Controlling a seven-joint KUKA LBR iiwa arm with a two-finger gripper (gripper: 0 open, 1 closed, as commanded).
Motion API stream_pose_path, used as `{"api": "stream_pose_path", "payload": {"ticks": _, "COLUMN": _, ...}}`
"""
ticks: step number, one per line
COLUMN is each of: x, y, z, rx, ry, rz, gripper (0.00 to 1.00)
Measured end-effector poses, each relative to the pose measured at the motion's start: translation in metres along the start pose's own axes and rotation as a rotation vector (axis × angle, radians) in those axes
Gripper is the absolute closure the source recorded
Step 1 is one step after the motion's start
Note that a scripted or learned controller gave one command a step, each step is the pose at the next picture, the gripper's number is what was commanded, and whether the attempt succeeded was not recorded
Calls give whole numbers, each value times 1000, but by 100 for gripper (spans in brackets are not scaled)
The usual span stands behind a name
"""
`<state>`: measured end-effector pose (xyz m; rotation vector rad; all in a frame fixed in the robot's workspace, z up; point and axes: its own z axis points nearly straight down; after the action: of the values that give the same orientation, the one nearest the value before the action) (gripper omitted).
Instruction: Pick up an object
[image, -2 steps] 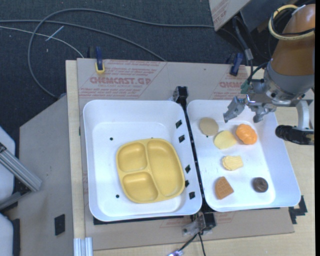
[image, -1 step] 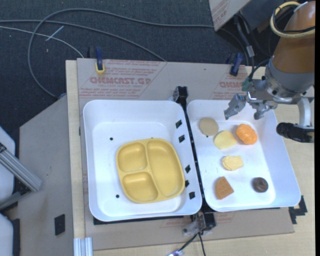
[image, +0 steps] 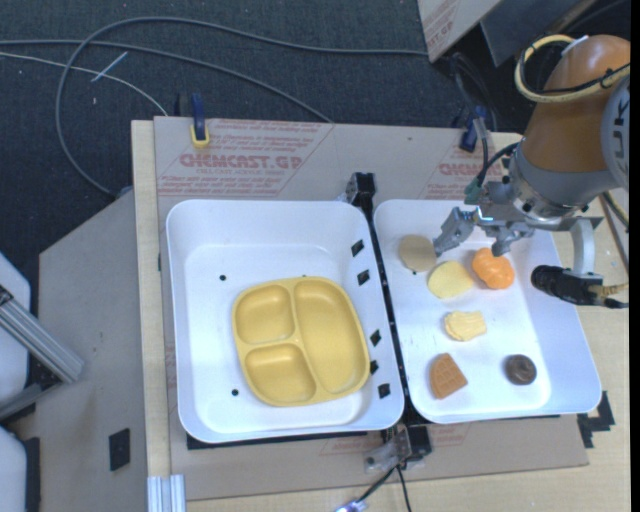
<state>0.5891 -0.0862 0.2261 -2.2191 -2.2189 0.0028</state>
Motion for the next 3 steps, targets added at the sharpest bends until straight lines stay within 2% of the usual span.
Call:
{"api": "stream_pose_path", "payload": {"ticks": 1, "x": -1, "y": 1, "z": 42, "rx": 1, "ry": 0, "rz": 0, "gripper": 0}}
{"api": "stream_pose_path", "payload": {"ticks": 2, "x": -6, "y": -2, "z": 102, "rx": 1, "ry": 1, "rz": 1, "gripper": 0}}
{"api": "stream_pose_path", "payload": {"ticks": 3, "x": -5, "y": -1, "z": 88, "rx": -4, "ry": 0, "rz": 1, "gripper": 100}}
